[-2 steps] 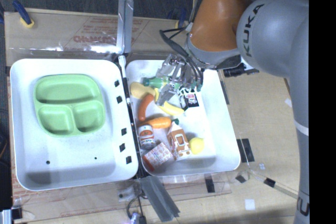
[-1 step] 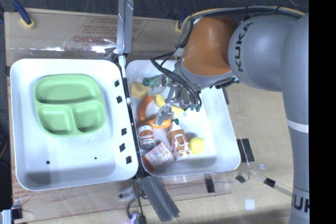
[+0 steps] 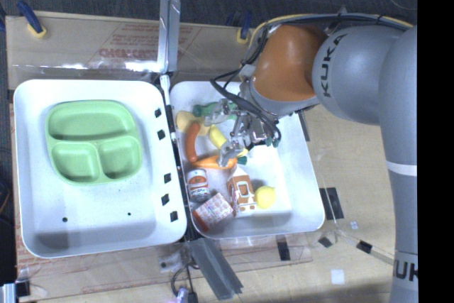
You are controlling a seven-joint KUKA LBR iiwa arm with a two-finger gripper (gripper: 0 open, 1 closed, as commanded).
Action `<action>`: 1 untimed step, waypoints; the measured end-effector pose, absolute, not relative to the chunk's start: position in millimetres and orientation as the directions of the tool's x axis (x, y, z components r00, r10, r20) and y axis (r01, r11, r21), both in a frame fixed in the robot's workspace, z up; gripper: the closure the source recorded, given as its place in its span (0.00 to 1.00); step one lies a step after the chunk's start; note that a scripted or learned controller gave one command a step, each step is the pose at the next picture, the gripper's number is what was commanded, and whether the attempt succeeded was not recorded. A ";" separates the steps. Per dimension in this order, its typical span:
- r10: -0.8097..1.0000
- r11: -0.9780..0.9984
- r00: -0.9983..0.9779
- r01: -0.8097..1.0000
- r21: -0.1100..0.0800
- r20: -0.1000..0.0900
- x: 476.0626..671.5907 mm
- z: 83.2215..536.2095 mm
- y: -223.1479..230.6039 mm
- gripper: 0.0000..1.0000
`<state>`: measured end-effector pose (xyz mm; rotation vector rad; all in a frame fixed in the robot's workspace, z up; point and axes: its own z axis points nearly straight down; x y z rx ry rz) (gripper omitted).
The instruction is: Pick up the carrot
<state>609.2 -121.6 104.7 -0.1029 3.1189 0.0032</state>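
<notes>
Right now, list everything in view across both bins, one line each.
green divided tray: one, light green, left bin
carrot: one, orange, right bin, lying crosswise under the hand
hot dog: one, orange-red, right bin, left side
can: one, red label, right bin, left wall
lemon: one, yellow, right bin, front
carton: one, orange and white, beside the lemon
arm: one, grey with orange band, from the right
hand: one, over the carrot

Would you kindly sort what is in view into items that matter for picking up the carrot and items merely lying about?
For the job:
carrot
tool
right bin

Lying about:
green divided tray
lemon
hot dog
small can
juice carton
left bin
</notes>
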 end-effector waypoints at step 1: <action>-0.067 0.998 -0.997 -0.067 0.000 -0.026 610.5 115.9 -121.4 1.00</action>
